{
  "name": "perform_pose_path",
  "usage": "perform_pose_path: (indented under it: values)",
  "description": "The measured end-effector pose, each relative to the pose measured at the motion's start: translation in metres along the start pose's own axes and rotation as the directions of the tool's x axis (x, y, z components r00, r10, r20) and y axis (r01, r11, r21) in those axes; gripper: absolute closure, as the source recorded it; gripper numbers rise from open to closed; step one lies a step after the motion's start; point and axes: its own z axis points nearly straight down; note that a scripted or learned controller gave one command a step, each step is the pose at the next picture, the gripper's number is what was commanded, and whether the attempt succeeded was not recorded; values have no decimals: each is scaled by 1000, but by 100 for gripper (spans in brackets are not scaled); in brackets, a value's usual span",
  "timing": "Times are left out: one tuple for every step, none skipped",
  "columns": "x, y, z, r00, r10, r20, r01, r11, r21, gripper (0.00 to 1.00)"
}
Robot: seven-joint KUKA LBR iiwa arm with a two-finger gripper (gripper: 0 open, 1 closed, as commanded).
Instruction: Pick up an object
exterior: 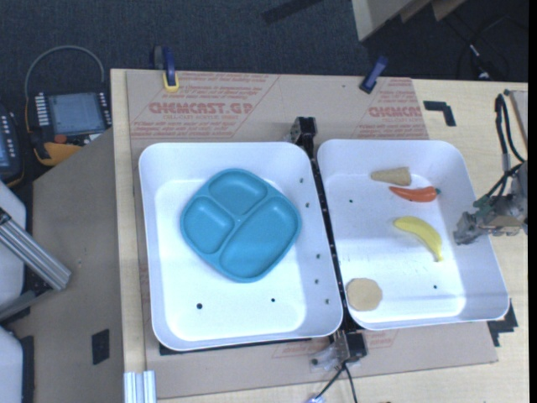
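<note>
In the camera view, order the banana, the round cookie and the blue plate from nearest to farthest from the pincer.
1. Banana, right bin, just left of the pincer.
2. Round cookie, right bin's near-left corner.
3. Blue plate, left bin.

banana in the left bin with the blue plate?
No, the banana lies in the right bin, while the blue plate sits alone in the left bin.

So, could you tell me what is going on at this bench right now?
A robot arm is set to pick up an object from the bins. Its pincer sits at the right rim of the right bin, holding nothing. That bin holds a banana, a red pepper, a tan wedge and a round cookie, all untouched. The left bin holds a blue divided plate.
</note>
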Motion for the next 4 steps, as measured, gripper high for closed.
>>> perform_pose_path:
  values:
    - [9,5,-56,1000,-2,2,2,1000,-6,100]
    - [9,6,-91,1000,-1,2,1,1000,-5,100]
    - [69,12,-78,1000,-6,-4,6,1000,3,100]
    - [132,25,-72,1000,-7,-5,7,1000,3,100]
